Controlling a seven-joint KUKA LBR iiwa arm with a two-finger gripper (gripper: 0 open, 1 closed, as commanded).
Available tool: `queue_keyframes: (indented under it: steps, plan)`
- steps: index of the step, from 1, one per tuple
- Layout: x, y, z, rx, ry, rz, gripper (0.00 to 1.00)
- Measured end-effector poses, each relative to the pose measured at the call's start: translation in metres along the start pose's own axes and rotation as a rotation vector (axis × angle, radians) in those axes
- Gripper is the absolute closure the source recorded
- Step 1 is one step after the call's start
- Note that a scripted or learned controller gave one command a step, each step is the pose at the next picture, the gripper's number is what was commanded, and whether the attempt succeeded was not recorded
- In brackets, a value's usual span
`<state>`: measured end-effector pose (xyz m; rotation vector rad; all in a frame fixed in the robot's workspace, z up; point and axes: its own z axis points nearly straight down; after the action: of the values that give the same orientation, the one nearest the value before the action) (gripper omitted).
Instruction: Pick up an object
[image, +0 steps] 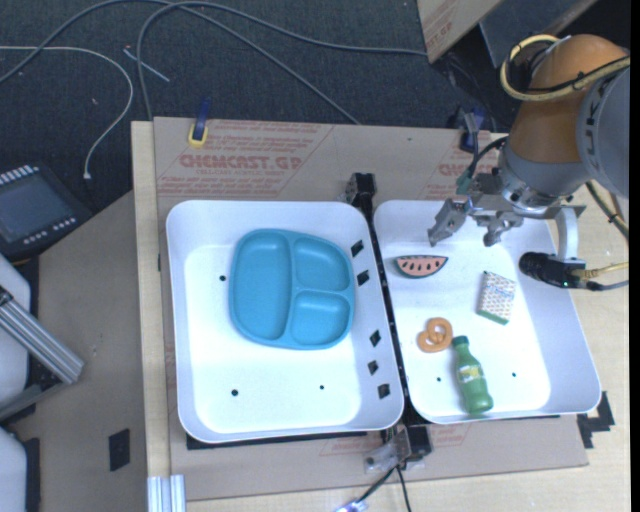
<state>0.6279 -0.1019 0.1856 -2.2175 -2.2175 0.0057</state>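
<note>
The arm (560, 110) reaches in from the right, its orange band above the wrist, and the gripper (467, 233) hangs over the far part of the right bin (570, 345), its two fingers (440, 231) spread apart with nothing between them. Just near and left of the fingers lies a watermelon slice (420, 265), red with a green rind, apart from the gripper. Right of it, well inside the same bin, sits a small patterned block (497, 296), tilted. Nearer the front edge a pretzel (435, 335) lies just beside a green bottle (471, 376), which rests on its side with its cap pointing toward the far end. The left bin (200, 380) holds a blue divided plate (292, 288) with three compartments, lying flat near the bin's middle. The two bins sit side by side on a cardboard sheet (300, 150) that covers the desk (100, 300). Beyond the far edge, loose cables (110, 60) trail over a dark floor, and a dark screen (35, 205) stands at the far left
</note>
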Motion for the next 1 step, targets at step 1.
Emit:
queue_keyframes:
  steps: [1]
  plan:
    - [0.0061,-0.0057,0.06,0.0,0.001,0.0,0.0]
